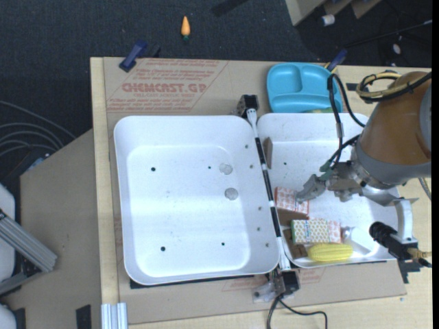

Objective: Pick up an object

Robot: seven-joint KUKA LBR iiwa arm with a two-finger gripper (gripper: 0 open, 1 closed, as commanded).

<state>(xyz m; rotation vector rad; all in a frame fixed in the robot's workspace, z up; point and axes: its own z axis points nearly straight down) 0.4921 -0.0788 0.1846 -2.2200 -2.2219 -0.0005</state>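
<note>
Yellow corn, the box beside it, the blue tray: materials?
Corn: likely plastic, smooth, slight sheen, uniform yellow. Box: looks like printed cardboard, matte, flat faces and square edges. Blue tray: moulded plastic, glossy, rounded compartments in one colour.

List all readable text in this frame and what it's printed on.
"CHEMCAST GP": large red print on the brown masking paper of the bench sheet, behind the left bin. The smaller red lines above and below it are too blurred to read.
Boxed packets in the right bin: the red and white one and the patterned one carry print, too small to read.
</note>
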